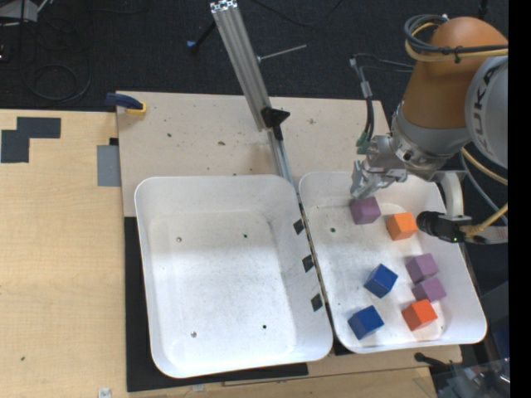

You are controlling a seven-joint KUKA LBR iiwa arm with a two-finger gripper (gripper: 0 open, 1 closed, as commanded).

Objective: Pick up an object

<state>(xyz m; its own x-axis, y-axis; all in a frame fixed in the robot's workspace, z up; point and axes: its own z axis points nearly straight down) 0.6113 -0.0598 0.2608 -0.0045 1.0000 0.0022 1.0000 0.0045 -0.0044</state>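
Purple cube (365, 211) sits in the upper part of the right bin (465, 326), right of centre in the frame, and the end effector (366, 187) is poised directly over it, its tip meeting the cube's top edge. Whether anything is gripped cannot be told from this slanted angle; the tip is a grey blur against the block, and the cube looks to be resting on the bin floor.

As for handling, it looks like a small, rigid block, probably light wood or plastic, nothing fragile about it. Flat parallel faces make it a friendly target: squeeze two opposite sides, near mid-height, and it should hold. Smooth painted faces could slip if the squeeze lands on a corner.

Neighbours are worth watching. An orange cube (401, 225) lies just beside it to the right, apart but near. Lower in the bin are a blue cube (382, 279), two more purple cubes (421, 267), a second blue one (365, 321) and another orange one (420, 314). On the tabletop (191, 139), the left bin (149, 214) lies alongside.
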